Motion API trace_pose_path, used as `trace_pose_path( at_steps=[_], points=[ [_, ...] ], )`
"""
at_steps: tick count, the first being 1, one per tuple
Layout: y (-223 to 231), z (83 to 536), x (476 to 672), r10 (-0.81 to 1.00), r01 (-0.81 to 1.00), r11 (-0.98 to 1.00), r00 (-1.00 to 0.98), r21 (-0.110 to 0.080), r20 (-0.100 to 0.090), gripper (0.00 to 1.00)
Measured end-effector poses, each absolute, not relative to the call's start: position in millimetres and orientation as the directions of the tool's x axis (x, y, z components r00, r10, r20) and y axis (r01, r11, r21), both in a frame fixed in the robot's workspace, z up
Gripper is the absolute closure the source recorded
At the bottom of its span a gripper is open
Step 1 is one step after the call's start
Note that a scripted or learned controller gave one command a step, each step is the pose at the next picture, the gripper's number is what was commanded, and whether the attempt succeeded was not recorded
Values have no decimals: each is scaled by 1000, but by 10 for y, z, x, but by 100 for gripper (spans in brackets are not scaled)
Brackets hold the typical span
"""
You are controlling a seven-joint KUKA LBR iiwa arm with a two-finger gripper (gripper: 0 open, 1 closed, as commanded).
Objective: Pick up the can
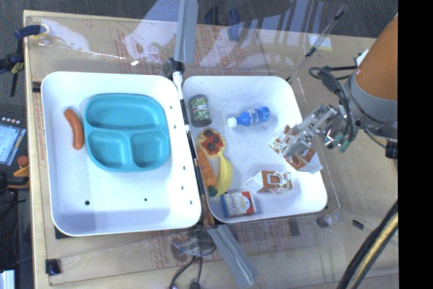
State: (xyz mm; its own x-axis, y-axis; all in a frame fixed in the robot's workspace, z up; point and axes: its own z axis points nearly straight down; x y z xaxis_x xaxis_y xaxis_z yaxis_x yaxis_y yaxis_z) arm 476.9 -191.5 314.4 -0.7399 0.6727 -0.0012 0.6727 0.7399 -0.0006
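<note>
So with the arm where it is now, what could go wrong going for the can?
1. The gripper hangs over the right bin's right edge, above a small carton, while the can stands across the bin by the left wall. The crossing passes over the blue bottle, which could get knocked.
2. The can sits close to that wall, and the pizza slice lies just below it, so there may be little room to close cleanly.

You see the can (199, 109) upright in the right bin (295, 95), the gripper (306, 133) well apart.
</note>
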Motion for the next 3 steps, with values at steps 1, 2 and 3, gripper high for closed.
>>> trace_pose_path(
  at_steps=[1,2,3],
  points=[
    [-2008,3079,4764,716,716,699,-699,-2,2,100],
    [-1681,2601,4843,760,760,650,-650,-3,3,100],
    [-1996,2744,4767,411,411,912,-912,-1,1,100]
  ],
)
